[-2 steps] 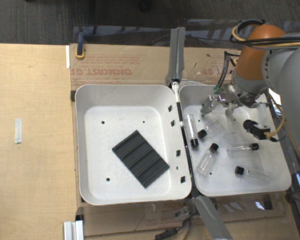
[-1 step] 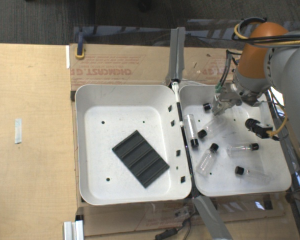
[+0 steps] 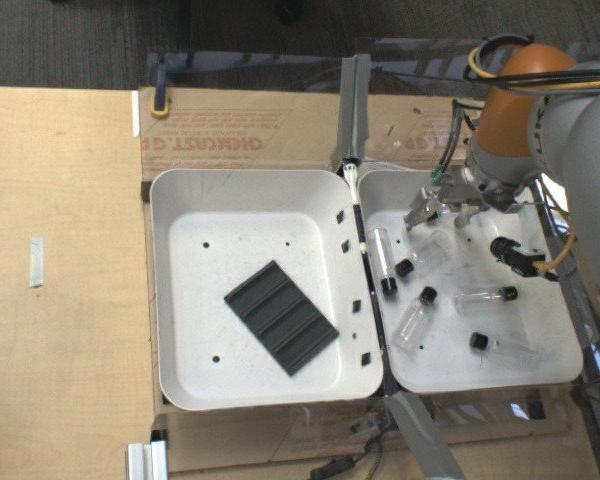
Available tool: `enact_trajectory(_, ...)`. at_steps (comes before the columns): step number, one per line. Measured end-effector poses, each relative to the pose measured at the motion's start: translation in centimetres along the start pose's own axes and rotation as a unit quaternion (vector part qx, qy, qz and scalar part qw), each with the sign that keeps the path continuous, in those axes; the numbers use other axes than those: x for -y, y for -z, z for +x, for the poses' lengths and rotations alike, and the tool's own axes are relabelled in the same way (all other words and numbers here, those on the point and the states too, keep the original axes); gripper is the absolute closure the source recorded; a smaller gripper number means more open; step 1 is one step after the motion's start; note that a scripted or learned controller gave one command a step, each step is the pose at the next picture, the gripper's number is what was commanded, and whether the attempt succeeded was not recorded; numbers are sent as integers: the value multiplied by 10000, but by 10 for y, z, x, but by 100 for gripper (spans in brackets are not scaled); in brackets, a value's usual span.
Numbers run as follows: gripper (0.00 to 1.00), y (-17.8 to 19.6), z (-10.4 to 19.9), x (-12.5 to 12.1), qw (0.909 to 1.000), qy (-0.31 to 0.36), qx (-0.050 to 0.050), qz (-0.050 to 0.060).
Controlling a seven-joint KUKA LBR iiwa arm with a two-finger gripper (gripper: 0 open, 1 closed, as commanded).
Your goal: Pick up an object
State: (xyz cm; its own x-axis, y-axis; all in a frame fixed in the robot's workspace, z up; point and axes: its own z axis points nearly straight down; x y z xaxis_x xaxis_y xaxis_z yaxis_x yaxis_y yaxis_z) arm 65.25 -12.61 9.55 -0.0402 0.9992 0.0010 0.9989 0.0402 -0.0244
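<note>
Arm (image 3: pixel 540 108) reaches in from the right, over the upper part of the right bin (image 3: pixel 555 363). Gripper (image 3: pixel 442 211) sits low near that bin's back left area; whether it is open or closed, or grasping anything, cannot be told from this angle.

Right bin contents: several clear vials with black caps. 1 vial (image 3: pixel 381 258) lies along the left wall, 1 (image 3: pixel 414 318) tilted near centre, 1 (image 3: pixel 485 295) to its right, plus a loose black cap (image 3: pixel 478 342) toward the front.

Left bin (image 3: pixel 180 368) holds 1 dark ribbed block (image 3: pixel 281 317), lying flat, diagonal, right of centre.
</note>
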Motion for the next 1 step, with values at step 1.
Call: enact_trajectory(1, 100, 9, -1, 1, 10000, -6, 2, 9)
